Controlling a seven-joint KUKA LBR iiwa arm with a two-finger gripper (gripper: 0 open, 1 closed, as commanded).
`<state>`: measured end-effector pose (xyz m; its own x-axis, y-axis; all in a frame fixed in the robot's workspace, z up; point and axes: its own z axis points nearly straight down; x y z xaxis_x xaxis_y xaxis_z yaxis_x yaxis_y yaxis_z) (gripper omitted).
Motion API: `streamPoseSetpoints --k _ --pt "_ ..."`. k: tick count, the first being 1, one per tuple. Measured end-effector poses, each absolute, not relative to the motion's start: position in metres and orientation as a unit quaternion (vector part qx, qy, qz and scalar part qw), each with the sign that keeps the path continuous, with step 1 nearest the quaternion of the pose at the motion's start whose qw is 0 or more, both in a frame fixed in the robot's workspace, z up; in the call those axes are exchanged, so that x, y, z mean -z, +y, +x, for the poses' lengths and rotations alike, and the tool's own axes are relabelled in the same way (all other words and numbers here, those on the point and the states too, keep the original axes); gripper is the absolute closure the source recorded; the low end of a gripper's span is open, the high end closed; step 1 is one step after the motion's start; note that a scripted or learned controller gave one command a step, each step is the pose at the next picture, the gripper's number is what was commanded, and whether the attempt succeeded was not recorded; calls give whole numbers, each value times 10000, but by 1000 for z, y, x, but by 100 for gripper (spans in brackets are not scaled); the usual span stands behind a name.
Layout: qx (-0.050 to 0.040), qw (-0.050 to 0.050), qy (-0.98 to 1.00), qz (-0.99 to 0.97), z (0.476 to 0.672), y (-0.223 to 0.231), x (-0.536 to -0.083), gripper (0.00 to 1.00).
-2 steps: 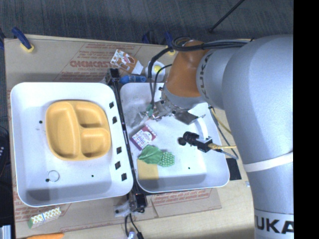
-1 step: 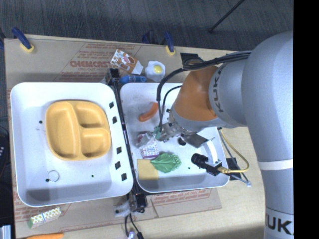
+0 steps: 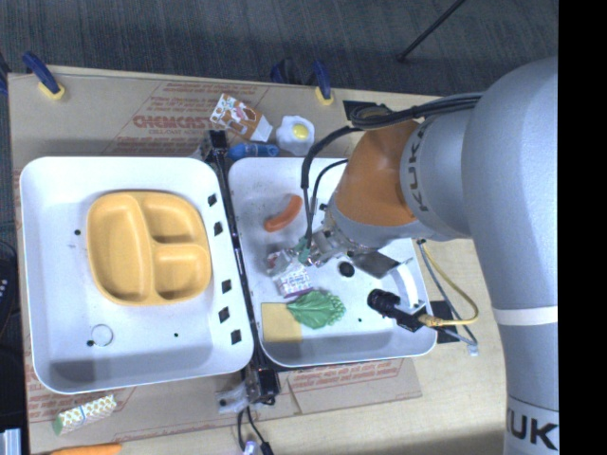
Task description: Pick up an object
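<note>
One gripper (image 3: 318,246) is low in the right bin (image 3: 417,344); whether its jaws stand wide or narrow cannot be told. Nothing is seen lifted, so by judgement the pick remains. Candidates crowd close: wrapper (image 3: 292,279) at 7 o'clock, leaf (image 3: 316,308) at 6, sausage (image 3: 283,213) at 11. Sponge (image 3: 281,322) lies beyond the leaf. Yellow tray (image 3: 149,245) occupies the left bin (image 3: 47,254).

The grey arm (image 3: 517,207) reaches in from the right, its orange band (image 3: 375,183) above the wrist bent downward over the right-hand bin. The gripper (image 3: 318,249) points down and to the left, low near the bin floor
</note>
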<state>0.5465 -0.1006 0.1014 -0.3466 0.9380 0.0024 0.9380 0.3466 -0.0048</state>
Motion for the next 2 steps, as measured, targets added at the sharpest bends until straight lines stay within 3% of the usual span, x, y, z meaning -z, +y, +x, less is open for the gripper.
streamPoseSetpoints --k 1,2 --pt "-3 2 -8990 -4380 526 -19 -192 100" --pt "-5 -6 -9534 -3019 550 -78 -192 100"
